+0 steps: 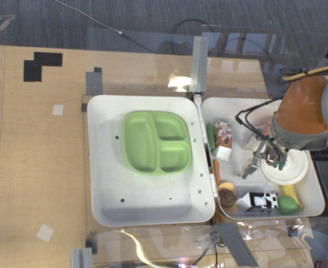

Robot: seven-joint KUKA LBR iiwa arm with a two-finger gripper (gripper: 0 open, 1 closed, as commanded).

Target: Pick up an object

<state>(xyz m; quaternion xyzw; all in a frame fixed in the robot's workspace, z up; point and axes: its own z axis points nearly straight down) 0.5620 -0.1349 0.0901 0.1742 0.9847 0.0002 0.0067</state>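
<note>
The grey arm's pincer point(252, 166) hung low in the right white bin point(320, 205), among clutter beside a round white plastic lid point(289, 172). Its grip state could not be told. A green divided plate point(156, 142) lay in the left bin point(105, 166).

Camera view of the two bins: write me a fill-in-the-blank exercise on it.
1. The divided plate in the left bin is coloured ____.
2. The plate has ____ compartments.
3. The arm hangs over the ____ bin.
4. The round disc in the right bin is coloured ____.

Missing words: green; three; right; white.
</note>
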